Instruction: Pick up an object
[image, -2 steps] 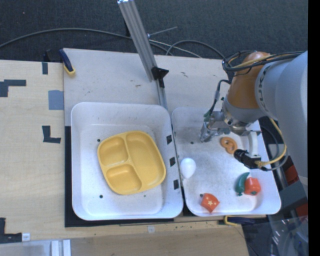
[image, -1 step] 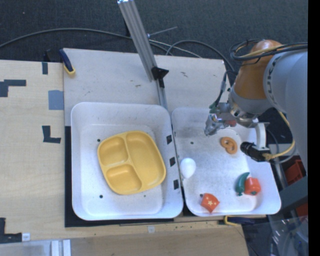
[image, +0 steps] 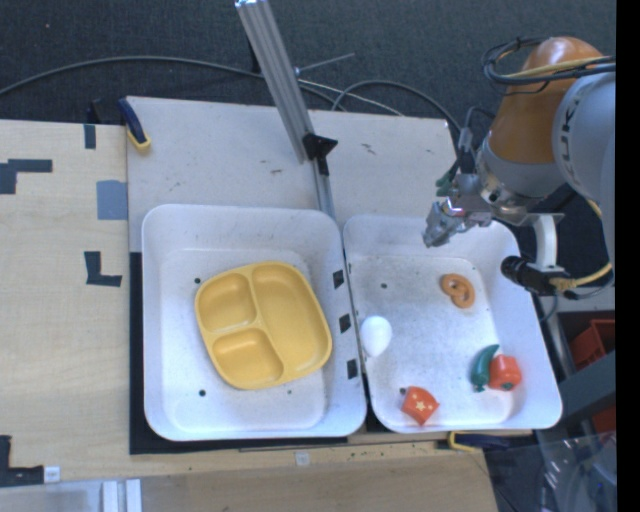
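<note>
The right bin (image: 400, 245) holds a brown pretzel-shaped piece (image: 458, 290), a white egg-like ball (image: 375, 334) by its left wall, an orange-red block (image: 420, 404) near the front and a red and green pepper-like toy (image: 497, 370) at the front right. My gripper (image: 438, 232) hangs over the bin's far edge, up and to the left of the pretzel piece, and nothing shows between its tips.
The left bin (image: 165, 300) carries a yellow divided tray (image: 263, 324). A slanted metal pole (image: 285, 85) stands behind the bins, ending near their shared corner. Cables run across the dark floor at the back. The arm's grey body and orange band (image: 535, 95) fill the upper right.
</note>
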